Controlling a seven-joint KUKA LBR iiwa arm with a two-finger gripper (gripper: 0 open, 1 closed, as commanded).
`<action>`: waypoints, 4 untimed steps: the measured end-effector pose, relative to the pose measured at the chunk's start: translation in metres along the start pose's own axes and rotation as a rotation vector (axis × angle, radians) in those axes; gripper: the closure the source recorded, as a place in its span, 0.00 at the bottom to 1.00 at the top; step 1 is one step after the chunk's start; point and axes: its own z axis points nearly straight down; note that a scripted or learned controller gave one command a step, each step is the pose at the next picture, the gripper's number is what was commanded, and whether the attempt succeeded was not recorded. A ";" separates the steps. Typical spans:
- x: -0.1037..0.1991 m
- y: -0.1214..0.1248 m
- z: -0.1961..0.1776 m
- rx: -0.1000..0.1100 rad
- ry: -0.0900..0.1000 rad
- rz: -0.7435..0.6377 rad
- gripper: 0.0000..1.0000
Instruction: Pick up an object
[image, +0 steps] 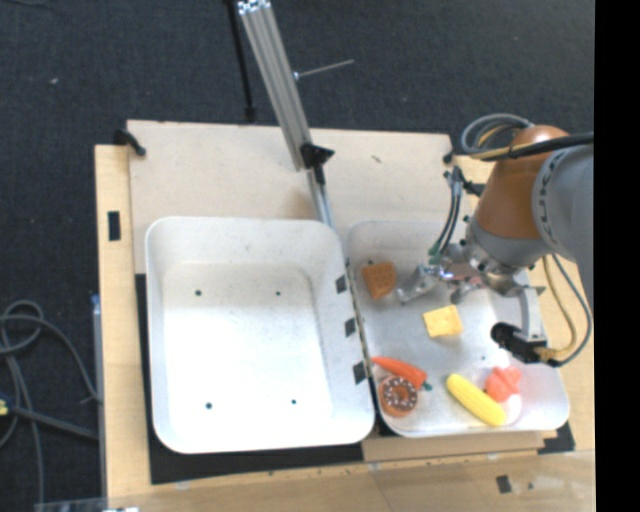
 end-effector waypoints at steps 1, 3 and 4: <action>-0.002 0.000 0.030 -0.002 0.000 0.002 0.00; 0.003 0.011 -0.037 -0.012 0.002 -0.006 1.00; -0.001 0.018 -0.083 -0.011 0.001 -0.007 1.00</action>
